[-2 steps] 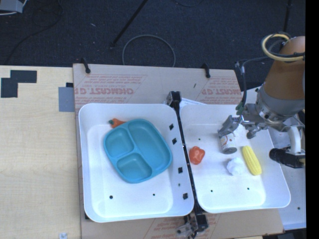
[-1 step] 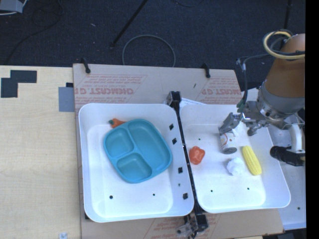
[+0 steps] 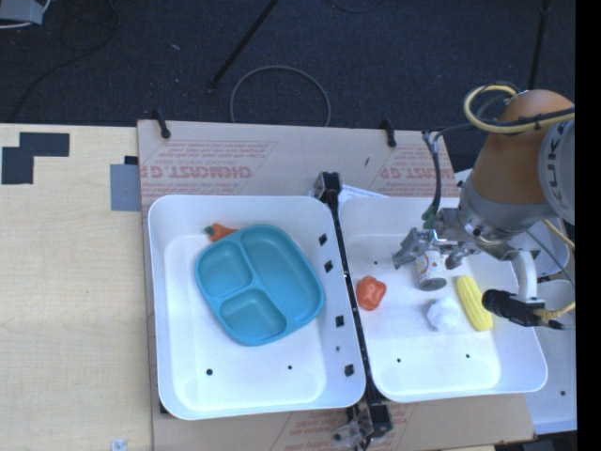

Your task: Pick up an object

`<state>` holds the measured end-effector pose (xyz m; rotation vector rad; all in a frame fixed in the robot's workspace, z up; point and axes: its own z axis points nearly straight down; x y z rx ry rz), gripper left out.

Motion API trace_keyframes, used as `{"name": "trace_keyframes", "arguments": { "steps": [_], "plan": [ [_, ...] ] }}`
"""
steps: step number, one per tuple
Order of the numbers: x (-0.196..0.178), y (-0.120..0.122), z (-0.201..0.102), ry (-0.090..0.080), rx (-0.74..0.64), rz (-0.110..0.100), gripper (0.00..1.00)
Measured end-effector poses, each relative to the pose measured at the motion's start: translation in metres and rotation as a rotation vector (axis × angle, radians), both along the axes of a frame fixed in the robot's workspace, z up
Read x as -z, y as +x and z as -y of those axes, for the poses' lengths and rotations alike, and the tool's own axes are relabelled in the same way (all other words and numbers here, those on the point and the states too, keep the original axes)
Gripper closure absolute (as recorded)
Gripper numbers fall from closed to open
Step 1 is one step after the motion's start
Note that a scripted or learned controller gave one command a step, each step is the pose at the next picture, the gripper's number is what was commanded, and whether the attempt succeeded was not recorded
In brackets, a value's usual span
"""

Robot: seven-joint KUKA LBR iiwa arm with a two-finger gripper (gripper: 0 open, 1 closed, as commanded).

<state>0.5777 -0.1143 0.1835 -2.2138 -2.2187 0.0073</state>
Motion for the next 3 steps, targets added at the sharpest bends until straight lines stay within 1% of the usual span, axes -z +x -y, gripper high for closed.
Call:
{"name": "trace_keyframes", "arguments": {
  "steps": [1, 2, 3],
  "plan": [
    [0.060, -0.004, -0.001, -0.003, 0.003, 0.009, 0.00],
    [0.098, -0.004, -0.003, -0.001, 0.003, 0.004, 0.00],
    [0.086, -0.004, -0.001, -0.001, 0.008, 0.004, 1.00]
  ]
}}
